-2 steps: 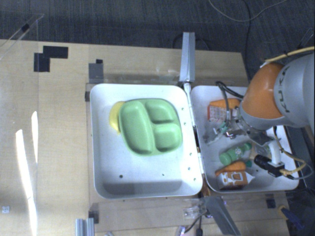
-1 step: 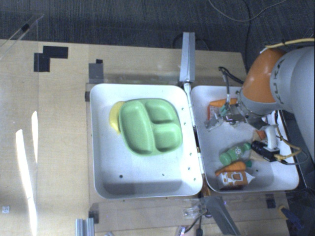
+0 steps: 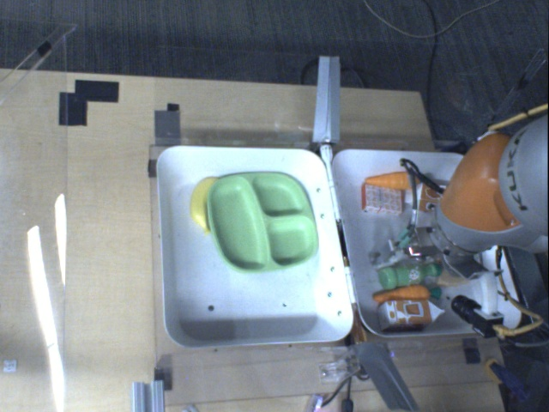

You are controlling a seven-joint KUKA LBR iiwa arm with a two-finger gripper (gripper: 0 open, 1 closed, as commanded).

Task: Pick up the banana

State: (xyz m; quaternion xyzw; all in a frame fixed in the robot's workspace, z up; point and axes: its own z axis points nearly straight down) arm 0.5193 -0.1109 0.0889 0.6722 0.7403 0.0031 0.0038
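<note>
Reaching in from the right, the grey arm with the orange band [image 3: 480, 197] hangs over the right shallow white bin [image 3: 356, 230], its hand [image 3: 412, 249] low among the clutter there; I cannot tell how the hand is set. Taking the green three-compartment plastic plate [image 3: 262, 220] in the left white bin [image 3: 223, 316] as landmark, the yellow banana [image 3: 201, 206] peeks out from under its left edge, mostly hidden. Right of the plate, in the other bin, lie an orange carton [image 3: 383, 194], what seems a green bottle [image 3: 403, 275] and an orange carrot [image 3: 401, 294]
</note>
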